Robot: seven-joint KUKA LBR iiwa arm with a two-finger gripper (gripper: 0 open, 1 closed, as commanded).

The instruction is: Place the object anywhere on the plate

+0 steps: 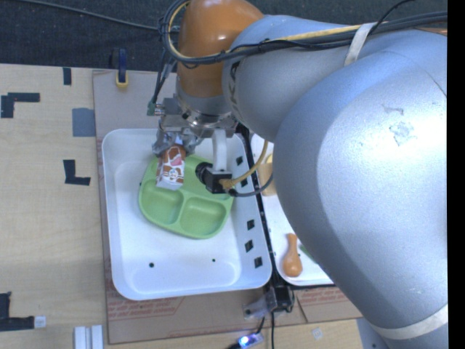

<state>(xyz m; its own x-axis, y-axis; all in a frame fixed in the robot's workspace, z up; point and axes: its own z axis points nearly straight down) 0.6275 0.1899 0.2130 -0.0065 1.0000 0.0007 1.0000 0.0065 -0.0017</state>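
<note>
One small carton (pixel 171 167) sits clamped in the gripper (pixel 171 155) above the green plate (pixel 185 209); best released low, over a compartment.

We see a robotics lab or test cell, not a home or a shop. A large grey industrial arm (pixel 349 158) with an orange band (pixel 211 31) and loose cables (pixel 240 173) running along it reaches over a pale wooden counter (pixel 43 217). Black tape marks (pixel 73 173) are stuck on the counter, as for calibration or positioning. Two shallow white bins (pixel 123 217) sit side by side on cardboard sheets (pixel 145 307), holding toy-like test items such as a green divided plate (pixel 185 213). Behind lies dark carpet (pixel 87 13) crossed by a wire.
</note>
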